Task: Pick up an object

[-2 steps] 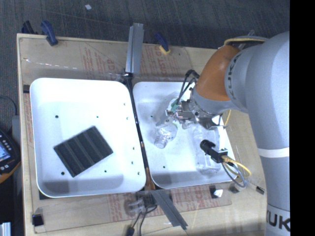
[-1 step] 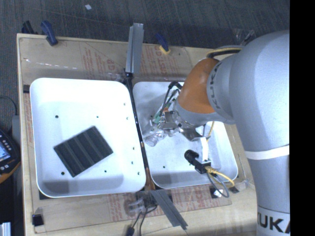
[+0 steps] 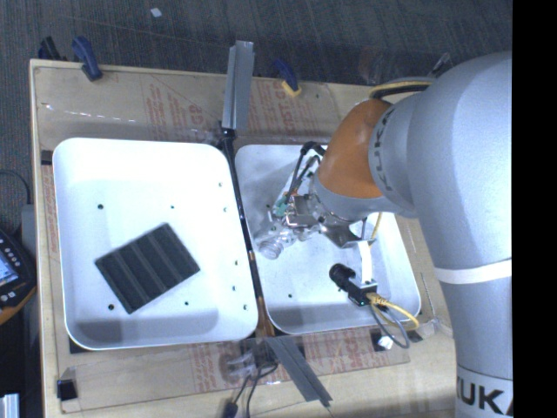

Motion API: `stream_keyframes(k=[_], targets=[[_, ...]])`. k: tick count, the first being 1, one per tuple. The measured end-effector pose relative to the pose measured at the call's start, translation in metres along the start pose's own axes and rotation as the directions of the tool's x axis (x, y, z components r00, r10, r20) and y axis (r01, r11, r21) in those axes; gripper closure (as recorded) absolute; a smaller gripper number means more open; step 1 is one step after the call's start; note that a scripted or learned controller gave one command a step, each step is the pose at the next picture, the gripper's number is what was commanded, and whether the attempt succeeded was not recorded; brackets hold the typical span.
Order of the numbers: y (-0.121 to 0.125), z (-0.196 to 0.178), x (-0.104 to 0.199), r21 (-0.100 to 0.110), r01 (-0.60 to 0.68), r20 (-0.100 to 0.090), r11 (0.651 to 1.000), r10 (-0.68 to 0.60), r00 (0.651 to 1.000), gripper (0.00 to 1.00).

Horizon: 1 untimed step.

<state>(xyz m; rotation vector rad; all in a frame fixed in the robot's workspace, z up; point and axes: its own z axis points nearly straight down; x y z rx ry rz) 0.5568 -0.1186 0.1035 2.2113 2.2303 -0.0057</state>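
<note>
Arm low over the right bin (image 3: 400, 259)

Gripper (image 3: 291, 220) near that bin's left wall; whether it is open, I cannot tell. The clear object (image 3: 271, 246) beneath is blurred.

The grey arm (image 3: 452, 190) came in from the right and bent down toward the left, its orange band (image 3: 348, 159) sitting above the wrist, with the gripper (image 3: 283, 225) low at the left end, pointed downward.

Two blue clamps (image 3: 87, 59) grip the wooden surface (image 3: 130, 103) at its far edge, and a handheld controller (image 3: 10, 268) sits off its left side.
</note>
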Motion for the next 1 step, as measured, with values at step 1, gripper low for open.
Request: stream_keyframes(k=[1], targets=[[0.0332, -0.0827, 0.0668, 0.031, 0.082, -0.009, 0.996, -0.082, 0.997, 1.0]])
